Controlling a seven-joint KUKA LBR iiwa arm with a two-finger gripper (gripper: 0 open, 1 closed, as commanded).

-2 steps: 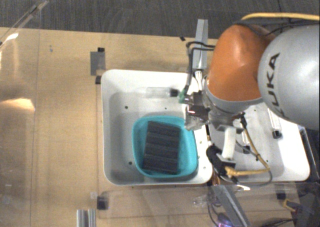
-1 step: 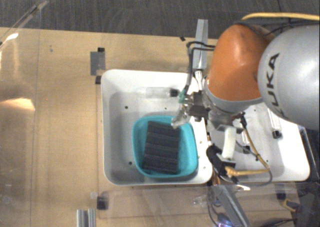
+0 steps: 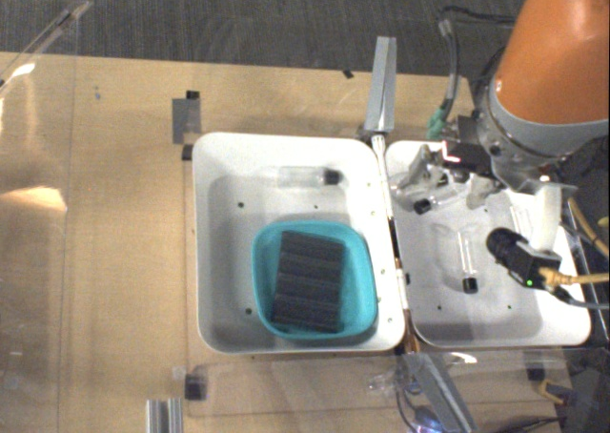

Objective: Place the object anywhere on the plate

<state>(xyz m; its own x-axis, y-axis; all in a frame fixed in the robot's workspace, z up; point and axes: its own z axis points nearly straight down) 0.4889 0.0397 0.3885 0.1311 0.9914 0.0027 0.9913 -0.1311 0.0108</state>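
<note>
A teal plate [image 3: 360, 264] sits in the left bin [image 3: 214, 259], toward its front. On the plate lies a black ribbed block [image 3: 307, 280], flat and roughly centred. My gripper [image 3: 446, 183] hangs over the back left part of the right bin [image 3: 496, 326], well to the right of the plate and apart from it. The wrist and its brackets hide much of the gripper from above. I see nothing held in it.
A clear vial with a black cap [image 3: 307, 175] lies along the back wall of the left bin. Another small clear vial [image 3: 466, 257] with a black end lies in the middle of the right bin. A grey divider post [image 3: 382, 88] rises between the bins.
</note>
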